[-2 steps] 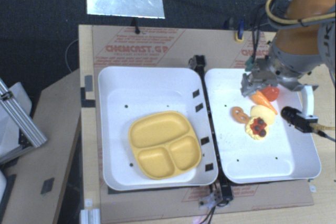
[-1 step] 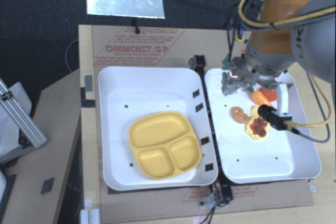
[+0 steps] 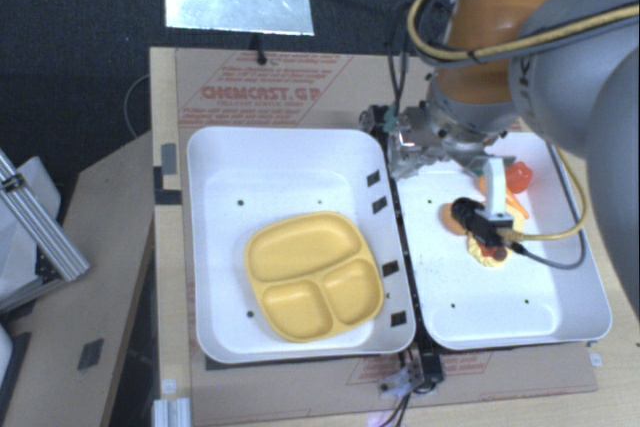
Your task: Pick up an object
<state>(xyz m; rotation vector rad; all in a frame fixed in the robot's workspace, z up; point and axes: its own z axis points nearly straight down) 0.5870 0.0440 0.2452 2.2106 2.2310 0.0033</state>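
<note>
Right bin (image 3: 500,310): the arm (image 3: 560,65) reaches in from the right, and the gripper (image 3: 418,145) sits low over the bin's far left corner, close to the wall it shares with the left bin (image 3: 230,160). Whether the gripper is spread or closed cannot be told (its tip is lost among metal fittings and cables). The loose items lie in the far half of the right bin, to the right of the gripper and apart from it. A red rounded piece (image 3: 518,177) is near the right wall, with an orange strip (image 3: 513,206) just beside it on the near side. An orange lump (image 3: 454,222) is toward the bin's middle, and a yellowish piece (image 3: 490,258) is a little nearer the front; both are partly covered by robot hardware. In the left bin a yellow divided tray (image 3: 312,273) lies flat and slightly askew toward the near right, with one long compartment and two smaller ones. Both bins rest on a cardboard sheet (image 3: 265,87) with red print.
</note>
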